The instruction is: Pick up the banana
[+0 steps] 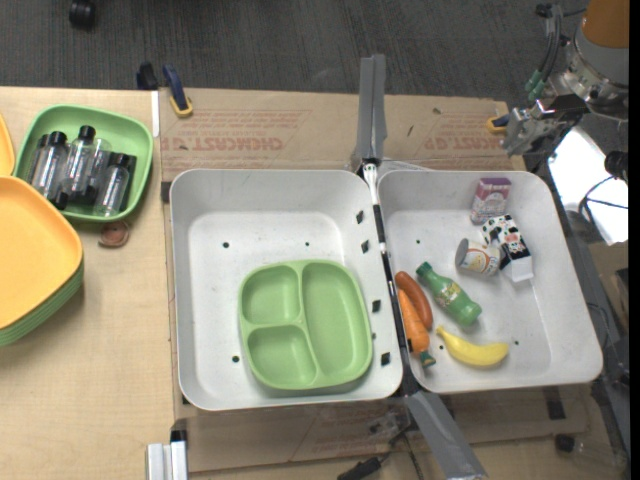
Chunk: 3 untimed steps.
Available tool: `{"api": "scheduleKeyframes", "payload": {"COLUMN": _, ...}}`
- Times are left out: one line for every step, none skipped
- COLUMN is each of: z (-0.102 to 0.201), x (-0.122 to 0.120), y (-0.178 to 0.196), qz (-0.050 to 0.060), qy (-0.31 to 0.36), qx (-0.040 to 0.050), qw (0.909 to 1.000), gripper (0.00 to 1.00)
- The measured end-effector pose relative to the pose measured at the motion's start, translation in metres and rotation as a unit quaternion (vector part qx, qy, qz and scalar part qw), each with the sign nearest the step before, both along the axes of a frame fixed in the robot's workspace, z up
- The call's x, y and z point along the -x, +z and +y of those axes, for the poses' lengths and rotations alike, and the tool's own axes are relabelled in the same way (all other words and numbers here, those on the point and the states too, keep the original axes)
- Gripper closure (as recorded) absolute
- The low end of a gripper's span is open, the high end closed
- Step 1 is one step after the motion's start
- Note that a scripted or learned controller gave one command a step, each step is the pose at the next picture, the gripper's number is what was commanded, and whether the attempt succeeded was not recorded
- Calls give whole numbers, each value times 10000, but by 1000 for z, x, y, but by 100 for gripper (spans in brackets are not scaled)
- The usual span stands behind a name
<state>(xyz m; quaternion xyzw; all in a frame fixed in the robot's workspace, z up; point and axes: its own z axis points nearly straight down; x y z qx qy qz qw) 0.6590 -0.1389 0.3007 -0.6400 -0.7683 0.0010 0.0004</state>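
Observation:
The yellow banana [473,350] lies flat near the front edge of the right bin [572,308], its curve opening upward, just below the green bottle [450,295]. My gripper [532,126] hangs above the bench beyond the right bin's far right corner, far from the banana, with nothing seen in it. The arm's orange band [610,8] shows at the top right.
In the right bin also lie two orange carrots [413,310] by the left wall, a white cup [478,258], a cow-patterned carton [508,244] and a pink box [491,198]. A green divided plate [303,323] sits in the left bin [185,268]. Orange plates [35,258] and a green tray of bottles [85,163] stand at left.

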Motion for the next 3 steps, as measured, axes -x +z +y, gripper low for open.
{"api": "scheduleKeyframes", "payload": {"z": -44, "x": 13, "y": -92, "qz": -8, "qy": 1582, "qx": -2, "qw": 9874, "gripper": 100}}
{"api": "scheduleKeyframes", "payload": {"z": 51, "x": 0, "y": -109, "qz": -7, "qy": 1651, "qx": -4, "qw": 9863, "gripper": 100}}
{"api": "scheduleKeyframes", "payload": {"z": -44, "x": 0, "y": -193, "qz": -7, "qy": 806, "qx": -1, "qw": 9967, "gripper": 100}}
